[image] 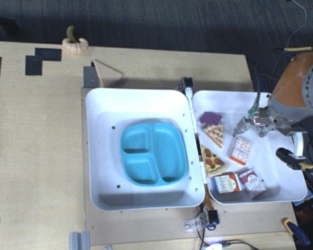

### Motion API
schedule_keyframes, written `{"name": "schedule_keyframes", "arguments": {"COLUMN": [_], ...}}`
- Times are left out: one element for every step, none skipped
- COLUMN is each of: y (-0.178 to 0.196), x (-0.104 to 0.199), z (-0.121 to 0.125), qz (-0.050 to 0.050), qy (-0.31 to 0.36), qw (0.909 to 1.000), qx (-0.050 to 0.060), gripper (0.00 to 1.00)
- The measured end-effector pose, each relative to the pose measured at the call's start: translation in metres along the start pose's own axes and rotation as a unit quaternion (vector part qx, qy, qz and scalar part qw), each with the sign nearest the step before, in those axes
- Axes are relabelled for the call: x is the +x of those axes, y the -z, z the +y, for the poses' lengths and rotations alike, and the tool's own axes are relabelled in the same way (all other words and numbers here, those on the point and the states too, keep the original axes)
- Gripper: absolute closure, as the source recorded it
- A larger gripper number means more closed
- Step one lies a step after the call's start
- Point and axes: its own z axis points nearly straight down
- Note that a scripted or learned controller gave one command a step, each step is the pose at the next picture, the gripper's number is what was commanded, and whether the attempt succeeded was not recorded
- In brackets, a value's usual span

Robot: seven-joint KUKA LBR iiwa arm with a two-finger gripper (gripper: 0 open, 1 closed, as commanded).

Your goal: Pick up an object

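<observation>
Caller: Tool point(253, 128) over the right bin point(281, 184), fingers spread, nothing between them that I can see. It hangs over the bin's upper half, and the nearest thing is the red-and-white carton point(241, 151), just below it in the view.

Analyst: That carton is the likeliest pick, I'd say. Trouble is, it lies flat on the bin floor and skewed. If the fingers drop out of line with its narrow sides, they could land on its face and just shove it along, or close on air.

Caller: And the neighbours?

Analyst: What looks like a waffle wedge point(215, 134) sits just left of it, a purple grape bunch point(211, 117) above that, and a pizza slice point(213, 161) lower down by the divider. A nudge leftward could push the carton into that lot, and then a finger might catch two things at once.

Caller: Lower end of the bin?

Analyst: Two small boxes side by side, an orange-and-blue box point(227, 183) and a dark red box point(253, 183), near the carton but apart from it. Nothing sits on top of the carton, so the way down is clear.

Caller: Elsewhere?

Analyst: Left bin point(101, 119) holds a blue divided plate point(154, 152), well apart. A small gourd point(74, 46) sits on the surface point(36, 139), far corner. No bother to anyone.
</observation>
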Motion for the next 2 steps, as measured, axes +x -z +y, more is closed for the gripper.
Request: {"name": "schedule_keyframes", "arguments": {"y": [0.001,0.013], "x": [0.009,0.009], "z": [-0.053,-0.05], "qz": [0.0,-0.001], "qy": [0.0,0.0], "qw": [1.0,1.0], "qx": [-0.001,-0.004], "gripper": [0.0,1.0]}}
